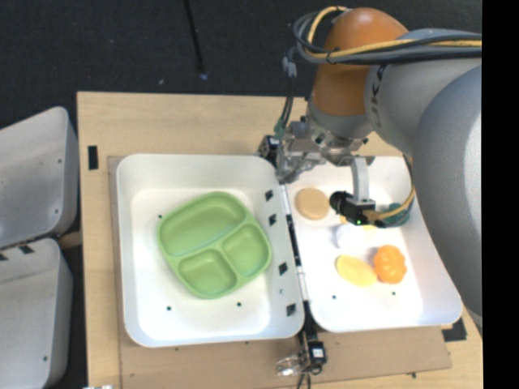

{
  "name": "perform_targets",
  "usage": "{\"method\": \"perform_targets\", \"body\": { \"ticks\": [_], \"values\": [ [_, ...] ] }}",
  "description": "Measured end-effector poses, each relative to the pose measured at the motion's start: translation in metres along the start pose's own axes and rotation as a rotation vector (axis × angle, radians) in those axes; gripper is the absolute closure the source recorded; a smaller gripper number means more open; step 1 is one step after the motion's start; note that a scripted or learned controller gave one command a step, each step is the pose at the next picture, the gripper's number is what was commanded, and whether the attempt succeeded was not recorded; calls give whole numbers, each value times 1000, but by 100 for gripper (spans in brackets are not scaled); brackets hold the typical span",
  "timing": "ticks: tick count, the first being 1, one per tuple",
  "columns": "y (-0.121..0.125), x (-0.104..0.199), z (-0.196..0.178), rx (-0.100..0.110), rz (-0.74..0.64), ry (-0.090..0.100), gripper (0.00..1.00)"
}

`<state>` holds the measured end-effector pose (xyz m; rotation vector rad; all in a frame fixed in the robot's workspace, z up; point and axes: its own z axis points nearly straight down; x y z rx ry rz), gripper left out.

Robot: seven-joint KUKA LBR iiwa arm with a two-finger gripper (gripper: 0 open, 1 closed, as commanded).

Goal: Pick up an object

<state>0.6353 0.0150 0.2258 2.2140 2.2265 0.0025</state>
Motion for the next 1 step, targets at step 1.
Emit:
{"method": "perform_targets", "body": {
  "ticks": [1],
  "values": [
    [-8, 61, -12, -1, -2, 2, 100]
  ]
}}
